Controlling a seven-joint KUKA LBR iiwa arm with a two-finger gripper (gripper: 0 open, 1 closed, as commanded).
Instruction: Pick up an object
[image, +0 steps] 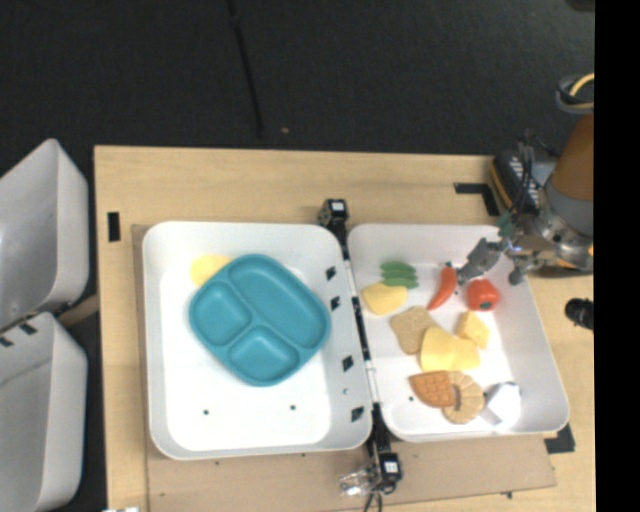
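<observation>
- We are hovering our gripper (497, 256) over the right bin (545, 395), its fingers looking spread apart and holding nothing.
- We are judging this as the approach step: no object lifted yet.
- A red tomato-like toy (483, 293) is lying just below the fingers, an orange chili (442, 287) just beside them.
- Next we are needing to descend and close.

No text, label, brand, number or sign can be read anywhere in the frame. The two white bins (240, 440) and the wooden bench (270, 185) bear no legible writing, and the small dark fittings at the bench edges are too small and blurred to show any marks.
</observation>
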